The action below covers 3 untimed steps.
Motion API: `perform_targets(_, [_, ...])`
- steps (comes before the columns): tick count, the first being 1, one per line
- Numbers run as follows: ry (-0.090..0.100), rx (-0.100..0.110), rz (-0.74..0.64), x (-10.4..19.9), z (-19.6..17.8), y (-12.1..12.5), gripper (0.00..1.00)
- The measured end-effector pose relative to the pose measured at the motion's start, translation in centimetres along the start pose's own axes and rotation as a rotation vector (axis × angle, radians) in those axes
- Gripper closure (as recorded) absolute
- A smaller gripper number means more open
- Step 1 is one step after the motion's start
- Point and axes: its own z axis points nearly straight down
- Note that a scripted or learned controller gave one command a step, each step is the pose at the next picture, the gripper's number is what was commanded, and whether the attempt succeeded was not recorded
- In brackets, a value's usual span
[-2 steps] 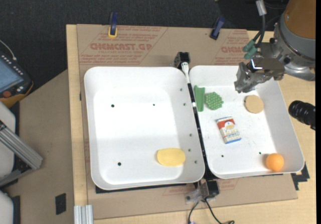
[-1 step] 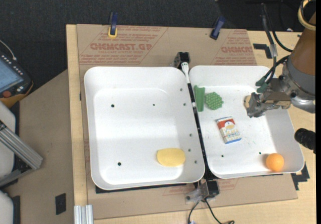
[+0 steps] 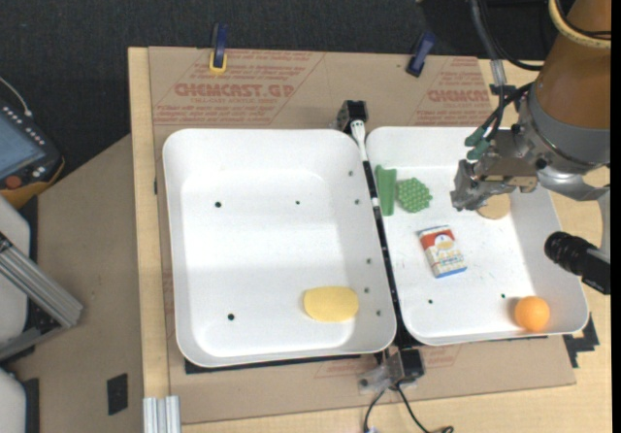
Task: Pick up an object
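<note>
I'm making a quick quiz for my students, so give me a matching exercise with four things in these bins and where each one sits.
Things:
1. yellow disc
2. orange ball
3. green piece
4. small box

Places:
A. right bin, near right corner
B. right bin, middle
C. left bin, near edge
D. right bin, by the divider

Pairs: 1-C, 2-A, 3-D, 4-B

A robotics lab: a grey-and-orange arm over two white bins clamped to a cardboard-covered desk, cables trailing.
</note>
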Motion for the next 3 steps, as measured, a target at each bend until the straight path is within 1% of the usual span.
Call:
perform_targets(1, [0.001,-0.003,-0.002,5.0,-5.5,0.1,1.0])
perform_targets(2, [0.0,0.006,0.003,7.0,-4.6,0.0,1.0])
perform_targets(3, [-0.001,0.008,0.009,2.3,-2.2,0.0,1.0])
